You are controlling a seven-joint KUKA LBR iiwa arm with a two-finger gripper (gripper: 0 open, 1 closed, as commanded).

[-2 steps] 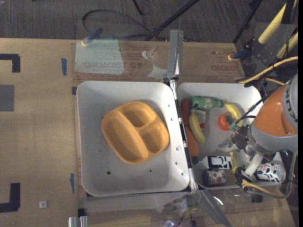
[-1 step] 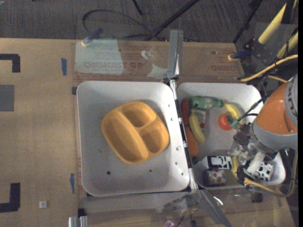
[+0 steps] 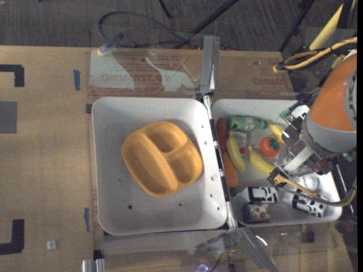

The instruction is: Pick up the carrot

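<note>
The carrot [image 3: 229, 171] is a long orange piece lying lengthwise against the left wall of the right bin [image 3: 329, 217]. The gripper [image 3: 285, 171] hangs over the middle of that bin, to the right of the carrot and well apart from it, just past a yellow banana [image 3: 261, 162]. The grey wrist and the orange band cover the bin's right part. Nothing can be seen held at the gripper.
Around the carrot lie a red piece [image 3: 222, 130], a second banana [image 3: 235, 151], a green bottle [image 3: 248, 122] and an orange-red tomato [image 3: 270, 146]. Two black-and-white cartons [image 3: 262, 194] [image 3: 309, 204] and a small can [image 3: 256, 212] sit near the front. A yellow divided plate [image 3: 161, 157] lies in the left bin [image 3: 108, 152].
</note>
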